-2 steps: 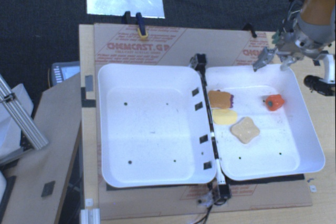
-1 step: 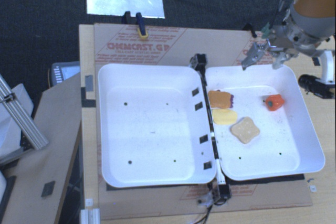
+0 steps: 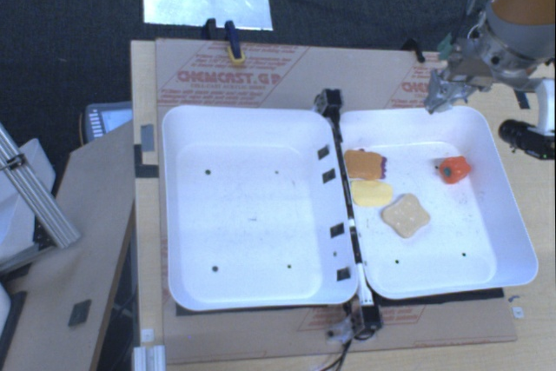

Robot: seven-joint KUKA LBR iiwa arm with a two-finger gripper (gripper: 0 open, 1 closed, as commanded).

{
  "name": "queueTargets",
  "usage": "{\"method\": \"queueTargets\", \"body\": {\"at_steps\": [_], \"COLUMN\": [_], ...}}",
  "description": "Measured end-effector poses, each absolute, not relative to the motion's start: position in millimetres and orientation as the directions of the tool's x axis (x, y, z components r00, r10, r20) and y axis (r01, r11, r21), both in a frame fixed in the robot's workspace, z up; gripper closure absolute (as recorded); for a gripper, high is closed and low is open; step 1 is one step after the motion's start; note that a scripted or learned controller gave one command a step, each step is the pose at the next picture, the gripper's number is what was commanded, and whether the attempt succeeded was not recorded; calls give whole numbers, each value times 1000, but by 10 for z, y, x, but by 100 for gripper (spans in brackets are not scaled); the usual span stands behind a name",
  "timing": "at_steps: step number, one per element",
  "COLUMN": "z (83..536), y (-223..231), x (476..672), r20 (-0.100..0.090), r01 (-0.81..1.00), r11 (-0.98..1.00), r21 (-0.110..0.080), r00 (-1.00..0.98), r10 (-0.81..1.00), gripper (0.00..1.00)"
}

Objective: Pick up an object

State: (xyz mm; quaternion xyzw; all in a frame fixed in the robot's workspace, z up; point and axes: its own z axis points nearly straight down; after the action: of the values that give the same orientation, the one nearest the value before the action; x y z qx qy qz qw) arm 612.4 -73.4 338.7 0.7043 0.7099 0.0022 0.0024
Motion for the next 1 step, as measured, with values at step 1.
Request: {"method": "queueTargets", "body": {"at_steps": [1], "z": [3172], "y": [-744], "x": [5260], "r20": [1], "r01": [1000], "r11": [-1], "r21": [-4], "r00": [1], "r10": [1000], "gripper": [100]}}
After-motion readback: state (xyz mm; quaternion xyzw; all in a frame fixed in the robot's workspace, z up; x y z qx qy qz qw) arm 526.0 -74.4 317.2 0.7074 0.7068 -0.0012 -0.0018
